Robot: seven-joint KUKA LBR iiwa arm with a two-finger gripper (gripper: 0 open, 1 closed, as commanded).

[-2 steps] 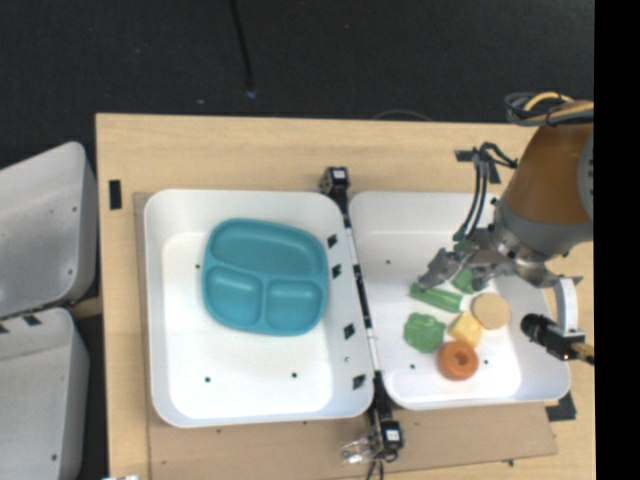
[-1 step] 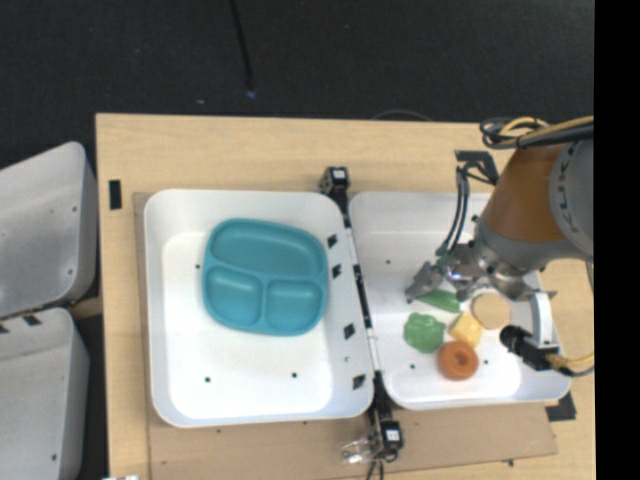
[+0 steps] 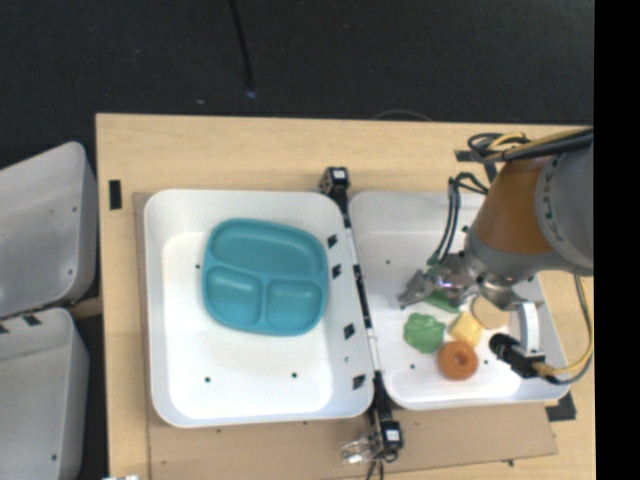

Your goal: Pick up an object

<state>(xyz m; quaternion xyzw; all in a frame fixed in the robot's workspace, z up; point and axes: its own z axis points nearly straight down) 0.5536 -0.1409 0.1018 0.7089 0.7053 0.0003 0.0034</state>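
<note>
Overhead view of the bench, read from left to right. The left bin (image 3: pixel 160 368) is seen well to the left of the claw; a teal divided plate (image 3: pixel 266 276) is laid in its upper half, and a broad band of bare white floor is left open below the plate and along the bin's lower rim. The two bins are separated by a shared central edge fitted with black clips (image 3: pixel 352 298), which lies between the plate and the claw. The right bin (image 3: pixel 385 228) is entered by the arm (image 3: pixel 520 218) from the right; open floor is left in its upper-left part, above and to the left of the claw. The claw (image 3: pixel 428 286) is held low over the middle of the right bin, and its fingers are seen slightly parted, with nothing gripped between them. Just below the claw, and slightly to the right, a green object (image 3: pixel 424 332) is found. A yellow object (image 3: pixel 466 326) is set beside it further right, under the wrist. An orange round object (image 3: pixel 459 360) is seen lower right of the claw, near the bin's lower rim.
</note>
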